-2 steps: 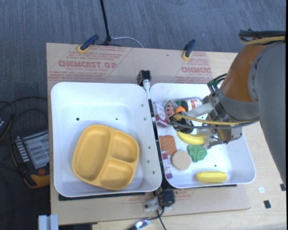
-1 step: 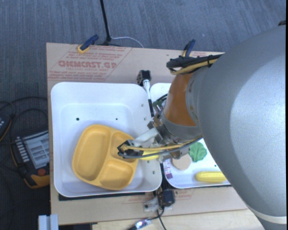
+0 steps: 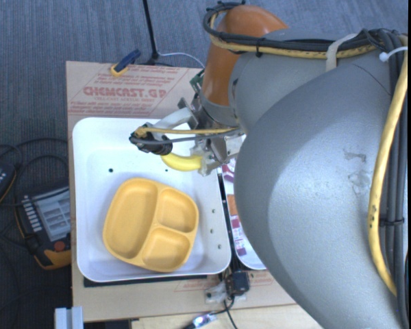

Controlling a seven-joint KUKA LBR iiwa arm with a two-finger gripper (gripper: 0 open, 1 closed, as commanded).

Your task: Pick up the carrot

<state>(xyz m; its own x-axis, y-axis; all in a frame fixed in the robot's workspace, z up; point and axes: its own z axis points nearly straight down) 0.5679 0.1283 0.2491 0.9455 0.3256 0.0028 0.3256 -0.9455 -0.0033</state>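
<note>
My gripper (image 3: pixel 207 160) hangs low over the far right corner of the left white bin (image 3: pixel 82 184), just under the orange wrist band. A yellow banana (image 3: pixel 181 162) lies on the bin floor right beside it, on its left; I cannot tell whether they touch. The big grey arm covers most of the right bin and whatever lies in it.
A yellow three-compartment plate (image 3: pixel 151 223) fills the near half of the left bin. A printed wrapper (image 3: pixel 233 225) shows in a sliver of the right bin beside the divider. Brown cardboard (image 3: pixel 123 91) lies behind the bins, with a blue clip (image 3: pixel 125 60) on it.
</note>
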